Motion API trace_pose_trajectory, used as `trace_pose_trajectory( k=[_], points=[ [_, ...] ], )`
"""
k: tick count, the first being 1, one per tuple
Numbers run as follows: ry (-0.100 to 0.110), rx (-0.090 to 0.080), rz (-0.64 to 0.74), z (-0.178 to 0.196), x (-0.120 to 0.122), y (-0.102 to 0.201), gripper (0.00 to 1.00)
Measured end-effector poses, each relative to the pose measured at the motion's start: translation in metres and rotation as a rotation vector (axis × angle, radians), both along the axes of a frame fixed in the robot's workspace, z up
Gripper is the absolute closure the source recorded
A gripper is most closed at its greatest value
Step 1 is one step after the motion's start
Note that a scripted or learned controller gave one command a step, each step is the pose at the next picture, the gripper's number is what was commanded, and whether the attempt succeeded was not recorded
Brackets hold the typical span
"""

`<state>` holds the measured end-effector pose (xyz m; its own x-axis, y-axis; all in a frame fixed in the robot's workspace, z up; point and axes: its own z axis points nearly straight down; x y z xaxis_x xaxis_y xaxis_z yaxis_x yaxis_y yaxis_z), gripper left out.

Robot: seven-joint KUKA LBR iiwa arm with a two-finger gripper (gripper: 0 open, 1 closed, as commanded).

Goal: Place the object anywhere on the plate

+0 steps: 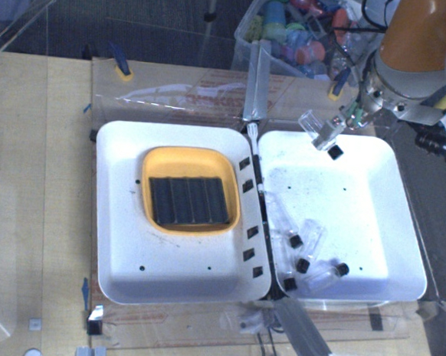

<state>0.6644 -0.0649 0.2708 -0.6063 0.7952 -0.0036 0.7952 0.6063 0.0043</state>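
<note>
Front of bench: a grey metal strip [303, 337] juts out below the seam between the two bins. Right bin [404, 226], near corner: a loose cluster of clear plastic pieces [313, 253] with small black ends. Left bin [115, 226]: a yellow-orange plate [157, 160] with rounded corners. The object [189, 200], a dark grey rectangular slab with lengthwise ridges, lies flat inside the plate and covers most of its floor. Far right: the arm [419, 35] hangs over the back rim of the right bin. Its gripper [328, 137] is clear-bodied with a black tip; whether the claw is wide or narrow cannot be told.
</note>
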Motion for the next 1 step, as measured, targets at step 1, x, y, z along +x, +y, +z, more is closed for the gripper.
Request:
trace_pose_trajectory(
  k=[1],
  points=[
    [0.005, 0.001, 0.231, -0.0854, -0.0059, -0.024, 1.0]
  ],
)
